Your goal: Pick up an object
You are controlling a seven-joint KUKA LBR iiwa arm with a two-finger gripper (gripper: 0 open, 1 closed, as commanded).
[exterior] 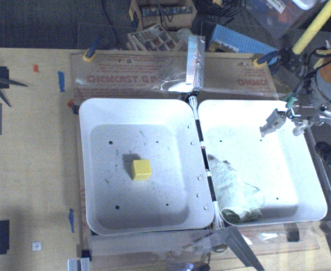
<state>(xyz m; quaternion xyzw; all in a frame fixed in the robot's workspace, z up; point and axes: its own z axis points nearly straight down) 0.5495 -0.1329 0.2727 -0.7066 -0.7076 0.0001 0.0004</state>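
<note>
A small yellow block (142,169) lies near the middle of the left bin (98,117). A rolled, crumpled white-grey cloth (234,191) rests along the left wall of the right bin (301,168), reaching toward its front edge. My gripper (283,126) hangs over the right bin's far right part, above and to the right of the cloth. It is open, with nothing between its fingers (269,124). The arm comes in from the right edge.
A metal divider (202,162) runs between the two bins. Cardboard sheets (131,72) and a clear plastic strip (195,61) lie behind them. Clutter, cables and a yellow bar (318,21) sit at the back right. Wooden bench top (30,151) spreads left.
</note>
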